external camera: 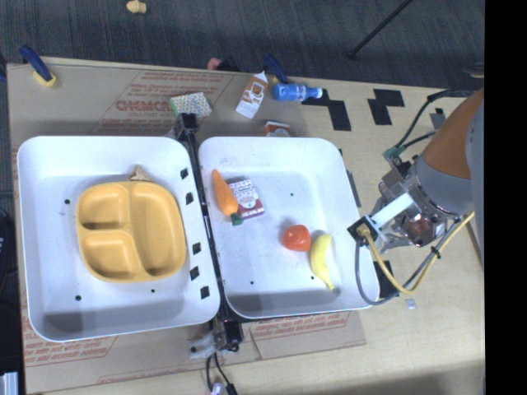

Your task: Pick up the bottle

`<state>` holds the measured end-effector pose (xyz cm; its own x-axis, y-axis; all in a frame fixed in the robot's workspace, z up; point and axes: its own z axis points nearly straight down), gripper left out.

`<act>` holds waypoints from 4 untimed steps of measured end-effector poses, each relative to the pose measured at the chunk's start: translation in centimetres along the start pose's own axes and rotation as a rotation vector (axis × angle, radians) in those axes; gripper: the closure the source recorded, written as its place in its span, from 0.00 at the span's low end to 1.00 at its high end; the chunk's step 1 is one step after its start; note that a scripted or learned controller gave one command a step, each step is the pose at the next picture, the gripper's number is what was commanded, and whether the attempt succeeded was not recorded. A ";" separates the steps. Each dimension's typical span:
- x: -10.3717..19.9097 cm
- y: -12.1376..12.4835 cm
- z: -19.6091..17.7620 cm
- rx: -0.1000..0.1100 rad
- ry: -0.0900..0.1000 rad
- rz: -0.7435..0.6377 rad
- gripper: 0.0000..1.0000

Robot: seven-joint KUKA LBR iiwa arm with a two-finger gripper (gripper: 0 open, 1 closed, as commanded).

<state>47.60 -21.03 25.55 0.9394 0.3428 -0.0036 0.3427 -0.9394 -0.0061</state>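
A small blue bottle lies on its side on the cardboard behind the right bin, outside both bins, with its cap toward the right. My gripper hangs just past the right bin's right wall, low on the right side, far from the bottle. Nothing shows in it.
The right bin holds a carrot, a small printed carton, a red tomato and a banana. A yellow divided plate fills the left bin. Next to the bottle lie a small carton and a green packet.
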 end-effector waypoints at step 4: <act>0.2 -0.4 0.6 -0.003 0.002 0.040 1.00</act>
